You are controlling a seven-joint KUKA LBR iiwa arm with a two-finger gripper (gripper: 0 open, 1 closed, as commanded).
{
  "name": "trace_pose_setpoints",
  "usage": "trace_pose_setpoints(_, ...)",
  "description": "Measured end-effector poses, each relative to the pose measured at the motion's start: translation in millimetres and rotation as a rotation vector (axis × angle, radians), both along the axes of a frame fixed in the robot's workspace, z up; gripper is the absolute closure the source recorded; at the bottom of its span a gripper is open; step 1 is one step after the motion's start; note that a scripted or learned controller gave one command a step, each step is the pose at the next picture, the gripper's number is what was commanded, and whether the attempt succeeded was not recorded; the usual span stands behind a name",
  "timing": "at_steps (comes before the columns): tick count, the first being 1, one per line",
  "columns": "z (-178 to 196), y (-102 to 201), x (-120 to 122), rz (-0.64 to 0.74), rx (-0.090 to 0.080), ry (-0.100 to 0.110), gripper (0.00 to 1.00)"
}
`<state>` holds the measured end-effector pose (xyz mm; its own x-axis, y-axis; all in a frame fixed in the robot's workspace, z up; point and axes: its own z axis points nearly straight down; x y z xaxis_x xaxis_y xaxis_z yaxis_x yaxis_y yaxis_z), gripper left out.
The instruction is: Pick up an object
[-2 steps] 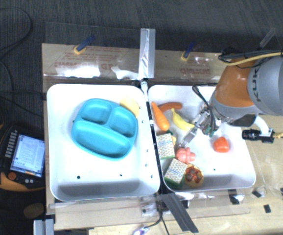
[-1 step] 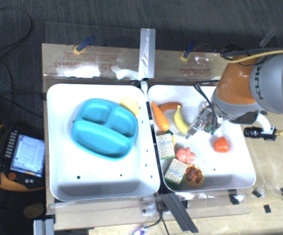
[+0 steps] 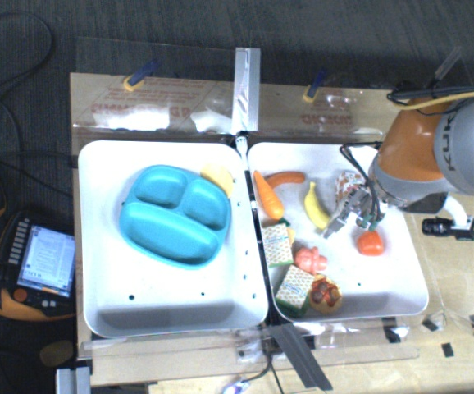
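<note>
My gripper [image 3: 350,213] hangs low over the middle of the right bin [image 3: 401,290], below the arm's orange band [image 3: 413,146]. It sits between a yellow banana [image 3: 316,206] on its left and a red tomato [image 3: 371,242] at its lower right. The view does not show anything held in it. An orange carrot [image 3: 268,195] and a sausage [image 3: 284,178] lie at the bin's far left. A pink toy [image 3: 310,259], two small patterned boxes [image 3: 276,243] [image 3: 294,287] and a brown-red item [image 3: 325,295] lie toward the near left.
The left bin [image 3: 106,302] holds a blue divided plate [image 3: 175,213] and a yellow piece [image 3: 217,178] by its far right corner. A divider wall [image 3: 253,245] runs between the bins. Handheld devices [image 3: 36,265] lie left of the bench.
</note>
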<state>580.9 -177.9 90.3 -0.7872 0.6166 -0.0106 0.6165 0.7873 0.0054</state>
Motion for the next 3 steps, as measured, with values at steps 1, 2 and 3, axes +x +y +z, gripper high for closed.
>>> trace_pose_setpoints(1, -0.2, 66.1, 22.5, -0.384, 0.004, -0.001, 1.0)
trace_pose_setpoints(2, 130.3, 148.6, 42.3, -0.379, 0.002, 0.009, 1.0)
trace_pose_setpoints(3, 92.5, 167.0, -12.1, -0.728, 0.003, 0.013, 1.0)
